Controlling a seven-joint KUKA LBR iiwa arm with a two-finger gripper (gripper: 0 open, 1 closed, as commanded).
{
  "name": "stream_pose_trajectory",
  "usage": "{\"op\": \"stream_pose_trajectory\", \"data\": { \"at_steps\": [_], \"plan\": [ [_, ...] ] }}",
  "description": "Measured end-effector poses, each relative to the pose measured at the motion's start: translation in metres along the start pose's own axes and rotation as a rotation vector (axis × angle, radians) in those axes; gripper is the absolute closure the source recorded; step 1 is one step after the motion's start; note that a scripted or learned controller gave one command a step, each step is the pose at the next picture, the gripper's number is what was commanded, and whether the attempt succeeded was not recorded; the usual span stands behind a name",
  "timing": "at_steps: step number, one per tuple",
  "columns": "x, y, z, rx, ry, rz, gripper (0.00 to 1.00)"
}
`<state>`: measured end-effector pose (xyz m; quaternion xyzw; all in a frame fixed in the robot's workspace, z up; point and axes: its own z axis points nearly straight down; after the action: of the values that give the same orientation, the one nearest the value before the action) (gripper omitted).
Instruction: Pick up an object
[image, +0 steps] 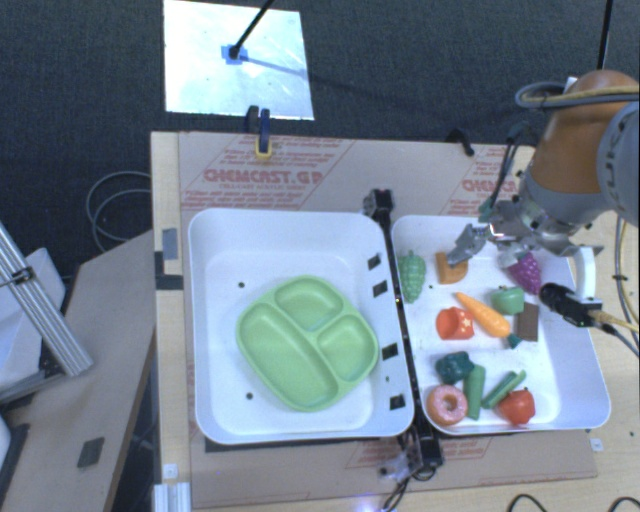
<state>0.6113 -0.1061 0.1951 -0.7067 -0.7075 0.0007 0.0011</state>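
Observation:
The right white bin holds several toy foods: a green ridged fruit, an orange wedge, purple grapes, a carrot, a red pepper, broccoli, a pink donut and a red tomato. My gripper hangs over the bin's far side, between the orange wedge and the grapes. Its fingers stand apart, open, with nothing between them. The arm's grey and orange wrist rises to the upper right.
The left white bin bears a light green divided plate. A black divider runs between the bins. A green pear-like piece, a brown block and green sticks crowd the right bin's middle.

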Motion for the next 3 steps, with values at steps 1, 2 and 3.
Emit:
{"op": "stream_pose_trajectory", "data": {
  "at_steps": [1,2,3],
  "plan": [
    [0.005,0.006,0.045,0.000,0.000,-0.002,0.00],
    [0.009,0.006,0.100,-0.006,-0.007,0.000,0.00],
    [0.006,0.008,0.108,-0.006,-0.005,0.003,0.00]
  ]
}}
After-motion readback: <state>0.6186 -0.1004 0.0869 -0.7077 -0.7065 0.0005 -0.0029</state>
